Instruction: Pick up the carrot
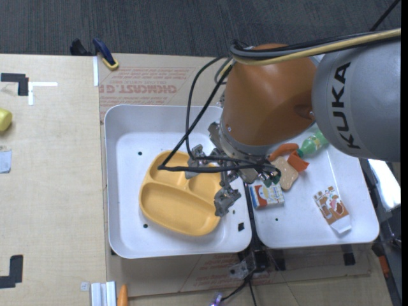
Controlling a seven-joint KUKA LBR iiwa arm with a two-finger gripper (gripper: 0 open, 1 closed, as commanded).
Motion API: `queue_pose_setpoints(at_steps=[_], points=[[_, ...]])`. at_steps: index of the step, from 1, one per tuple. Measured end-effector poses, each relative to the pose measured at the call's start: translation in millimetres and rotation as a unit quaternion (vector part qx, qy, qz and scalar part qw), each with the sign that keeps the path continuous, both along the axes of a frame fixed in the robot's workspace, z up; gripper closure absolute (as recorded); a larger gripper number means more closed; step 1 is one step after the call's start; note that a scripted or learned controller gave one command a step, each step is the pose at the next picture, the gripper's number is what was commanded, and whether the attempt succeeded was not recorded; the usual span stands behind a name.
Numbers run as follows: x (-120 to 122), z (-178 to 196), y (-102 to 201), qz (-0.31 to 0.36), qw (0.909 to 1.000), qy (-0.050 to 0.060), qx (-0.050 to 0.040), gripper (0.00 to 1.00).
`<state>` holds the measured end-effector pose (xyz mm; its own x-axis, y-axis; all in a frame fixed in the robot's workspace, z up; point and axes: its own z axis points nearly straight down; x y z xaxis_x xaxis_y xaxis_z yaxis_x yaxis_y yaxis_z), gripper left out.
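Carrot point(284, 150) in right bin, arm above; end effector point(224, 199) over yellow tray point(169, 203), grip state unclear.

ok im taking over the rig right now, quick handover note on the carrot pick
Gripper: hangs low over the right edge of the yellow divided plate in the left bin; open or shut not readable.
Carrot: lies in the right bin, at its top left, beside the green item and partly under the arm.
Done: nothing; carrot not picked.
Left: move over to the carrot, grasp, lift.
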<state>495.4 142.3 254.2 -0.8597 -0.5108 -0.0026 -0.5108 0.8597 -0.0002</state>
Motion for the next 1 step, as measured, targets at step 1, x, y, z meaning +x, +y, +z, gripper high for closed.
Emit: queue_pose_setpoints(at_steps=[1], points=[[-2.8,-161.7,49.7,0.049,0.9988,0.000,0.0006,0.00]])
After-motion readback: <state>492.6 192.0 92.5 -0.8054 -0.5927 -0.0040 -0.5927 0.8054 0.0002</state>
